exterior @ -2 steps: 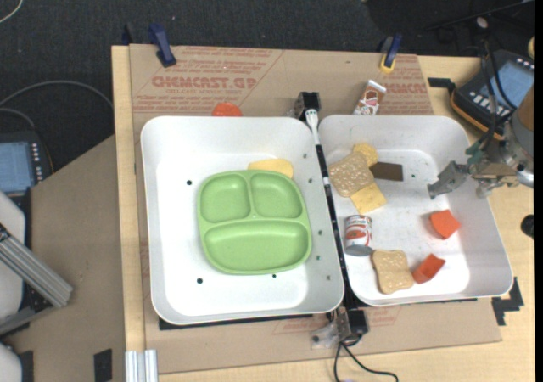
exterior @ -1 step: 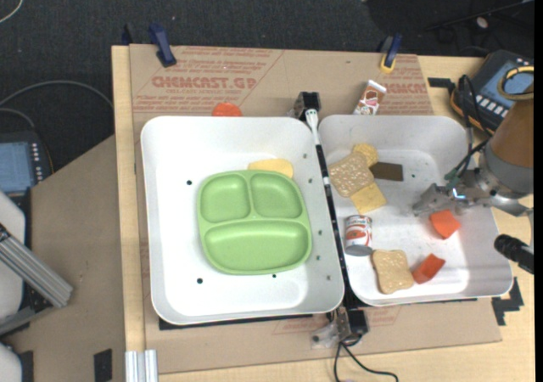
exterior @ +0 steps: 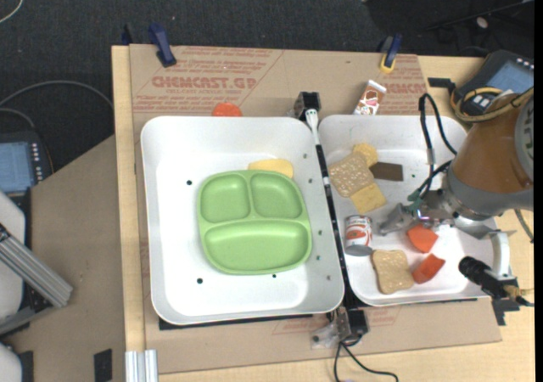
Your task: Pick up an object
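— Which step are you on?

— The reach. My gripper (exterior: 405,217) hangs low in the right bin (exterior: 441,294), beside a red piece (exterior: 422,238). Whether it grips anything, I cannot tell.

— What does the next move call for?

— Probably a straight drop onto that piece.

— What crowds it?

— A small can (exterior: 358,233), toast (exterior: 391,270), another red piece (exterior: 428,268). Crackers (exterior: 349,175) sit farther back. The green plate (exterior: 253,222) lies in the left bin (exterior: 170,202).

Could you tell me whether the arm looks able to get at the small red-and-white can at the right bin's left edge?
Probably yes. The small red-and-white can lies uncovered, nothing stacked on it, and the end effector sits just to its right. The slice of toast beside it lies apart.
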### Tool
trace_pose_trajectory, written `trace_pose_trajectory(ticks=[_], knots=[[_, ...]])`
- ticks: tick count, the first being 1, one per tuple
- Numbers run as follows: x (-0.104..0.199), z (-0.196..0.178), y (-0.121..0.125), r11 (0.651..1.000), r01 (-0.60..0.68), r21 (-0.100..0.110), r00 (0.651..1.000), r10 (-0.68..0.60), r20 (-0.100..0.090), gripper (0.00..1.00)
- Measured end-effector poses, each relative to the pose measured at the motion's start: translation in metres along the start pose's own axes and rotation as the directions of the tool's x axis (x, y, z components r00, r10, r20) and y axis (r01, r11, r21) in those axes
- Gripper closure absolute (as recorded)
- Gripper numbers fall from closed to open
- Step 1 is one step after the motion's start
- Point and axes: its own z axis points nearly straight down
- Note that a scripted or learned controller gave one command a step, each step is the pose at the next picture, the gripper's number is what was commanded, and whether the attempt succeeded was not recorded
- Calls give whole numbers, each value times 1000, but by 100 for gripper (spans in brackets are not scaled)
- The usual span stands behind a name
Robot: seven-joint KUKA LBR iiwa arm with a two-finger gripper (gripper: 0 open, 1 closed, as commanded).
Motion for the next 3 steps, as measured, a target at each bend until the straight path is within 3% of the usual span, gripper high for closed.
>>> trace_pose_trajectory(ticks=[1, 2, 3], knots=[[6, 0, -21, 1000, -1, 0, 1000, 1, 0, 0], [5, -10, -20, 1000, -3, -4, 1000, 3, 3, 100], [71, -106, 58, 1000, 7, -17, 1000, -6, 5, 100]])
